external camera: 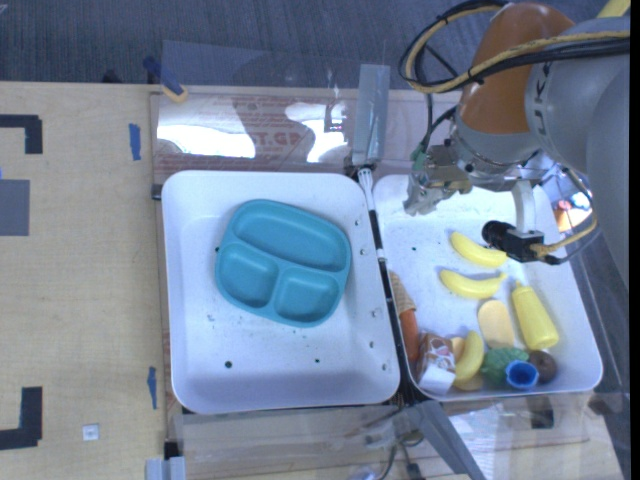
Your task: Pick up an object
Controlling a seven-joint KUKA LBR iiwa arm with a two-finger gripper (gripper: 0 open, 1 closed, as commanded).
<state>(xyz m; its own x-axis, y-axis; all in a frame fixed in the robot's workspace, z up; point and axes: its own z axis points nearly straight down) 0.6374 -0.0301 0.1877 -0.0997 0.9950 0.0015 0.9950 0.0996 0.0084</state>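
Note:
My gripper (425, 196) hangs over the far left corner of the right bin (585, 313), above bare white floor, with nothing seen in it. Two yellow bananas lie to its right and nearer the front, one (477, 252) above the other (472, 284). A yellow bottle (533, 315) lies beside a pale orange disc (494, 320). Along the front wall sit a green piece (500, 359), a blue cup (520, 373), a brown lump (545, 366), a yellow fruit (470, 358) and a small printed packet (434, 360). An orange carrot (408, 328) rests against the left wall.
The left bin (190, 348) holds a blue divided plate (283, 261) near its middle. A grey metal post (371, 118) stands behind the divider between the bins. Wooden bench top (70, 288) stretches to the left. The grey and orange arm (530, 78) covers the right bin's far right.

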